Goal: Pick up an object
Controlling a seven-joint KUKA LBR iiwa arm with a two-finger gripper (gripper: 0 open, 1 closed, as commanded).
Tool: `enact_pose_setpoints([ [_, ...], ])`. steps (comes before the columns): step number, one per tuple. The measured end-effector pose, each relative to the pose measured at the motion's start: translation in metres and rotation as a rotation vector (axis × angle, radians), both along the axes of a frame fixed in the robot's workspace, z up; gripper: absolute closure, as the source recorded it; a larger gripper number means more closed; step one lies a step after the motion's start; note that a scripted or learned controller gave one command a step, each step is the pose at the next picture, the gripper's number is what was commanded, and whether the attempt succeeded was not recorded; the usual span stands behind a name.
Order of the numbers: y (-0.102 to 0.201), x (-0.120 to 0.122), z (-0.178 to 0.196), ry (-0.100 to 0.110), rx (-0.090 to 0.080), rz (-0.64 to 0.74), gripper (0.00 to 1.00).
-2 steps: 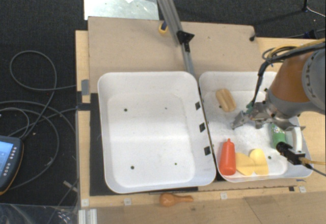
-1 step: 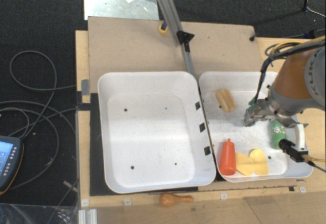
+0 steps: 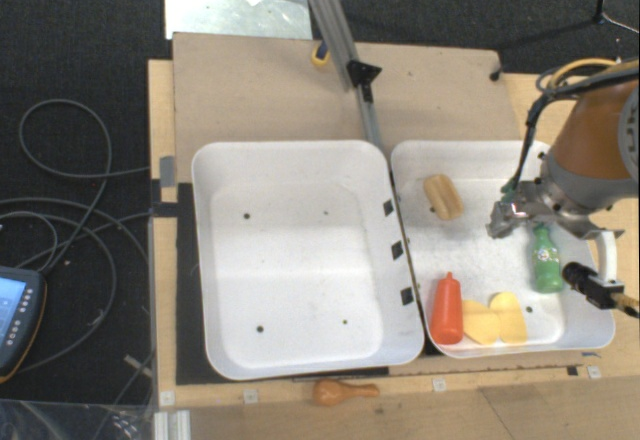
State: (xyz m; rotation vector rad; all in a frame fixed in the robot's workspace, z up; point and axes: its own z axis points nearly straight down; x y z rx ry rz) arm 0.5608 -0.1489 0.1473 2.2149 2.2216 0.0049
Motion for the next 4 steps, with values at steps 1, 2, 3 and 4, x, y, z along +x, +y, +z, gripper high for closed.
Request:
enact_pose_setpoints([
  [1,-0.009,0.001,0.047,-0.001,-0.001,0.000,1.00],
  [2,-0.002,-0.005,0.102,-0.003,-0.001,0.003,1.00],
  [3,0.050,-0.021,0.090,0.006,0.003,0.006,1.00],
  [4,0.100,-0.032,0.099,0.003,0.003,0.008,1.00],
])
